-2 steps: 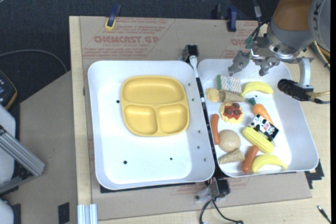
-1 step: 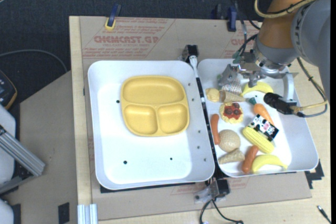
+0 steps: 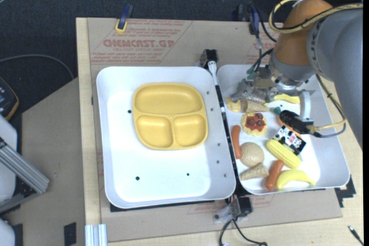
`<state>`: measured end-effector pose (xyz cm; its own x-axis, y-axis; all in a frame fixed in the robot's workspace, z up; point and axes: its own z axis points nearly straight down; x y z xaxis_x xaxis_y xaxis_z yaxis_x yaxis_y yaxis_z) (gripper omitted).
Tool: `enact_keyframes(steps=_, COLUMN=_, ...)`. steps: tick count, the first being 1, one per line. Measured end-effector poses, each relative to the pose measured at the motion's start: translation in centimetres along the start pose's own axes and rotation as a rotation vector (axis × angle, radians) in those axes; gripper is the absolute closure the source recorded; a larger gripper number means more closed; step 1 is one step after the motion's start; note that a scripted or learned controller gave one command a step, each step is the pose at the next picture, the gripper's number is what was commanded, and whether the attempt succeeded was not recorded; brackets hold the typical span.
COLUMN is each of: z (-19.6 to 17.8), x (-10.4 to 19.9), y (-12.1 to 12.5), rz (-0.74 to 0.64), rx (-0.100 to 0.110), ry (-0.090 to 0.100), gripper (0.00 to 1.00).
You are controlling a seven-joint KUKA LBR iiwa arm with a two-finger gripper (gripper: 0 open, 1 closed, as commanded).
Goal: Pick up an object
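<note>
Cardboard-topped bench, right bin (image 3: 337,150) crowded with toy food; my gripper (image 3: 252,91) hangs over the pale piece (image 3: 237,105) at the bin's top-left, grip state unclear, so I'd descend straight, avoiding the wall.

"CHEMCAST GP" on brown board (image 3: 144,37)

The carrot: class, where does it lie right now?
The carrot lies in the right bin, along its left wall, beside the round bread roll.
</note>
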<state>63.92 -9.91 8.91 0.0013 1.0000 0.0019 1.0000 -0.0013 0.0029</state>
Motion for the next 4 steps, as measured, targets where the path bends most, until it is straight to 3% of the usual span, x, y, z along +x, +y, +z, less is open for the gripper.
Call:
enact_keyframes(steps=1, z=-1.5, x=0.0, y=0.2, rz=-0.001, rx=-0.007, ry=-0.002, gripper=1.00)
enact_keyframes(steps=3, z=-13.3, x=0.0, y=0.7, rz=-0.003, rx=-0.005, ry=-0.003, gripper=1.00)
enact_keyframes(steps=4, z=-12.4, x=5.1, y=-1.4, rz=-0.005, rx=0.006, ry=0.000, gripper=1.00)
